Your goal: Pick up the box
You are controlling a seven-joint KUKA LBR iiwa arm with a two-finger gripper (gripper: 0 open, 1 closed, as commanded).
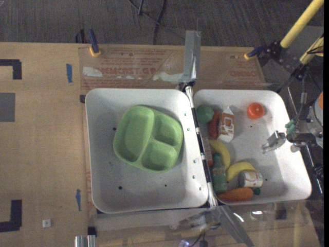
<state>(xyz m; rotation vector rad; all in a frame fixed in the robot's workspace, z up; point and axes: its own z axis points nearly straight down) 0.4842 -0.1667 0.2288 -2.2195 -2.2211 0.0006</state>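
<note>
My gripper over the right bin's right side, its opening impossible to judge, nothing seen in it, the carton-shaped box lying well apart near the divider, green sectioned plate in left bin

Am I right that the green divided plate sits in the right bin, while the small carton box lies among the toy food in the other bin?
Not quite: the camera view shows the green divided plate in the left white bin, not the right. The small white and red carton box does lie among the toy food in the other bin, the right white bin.
</note>
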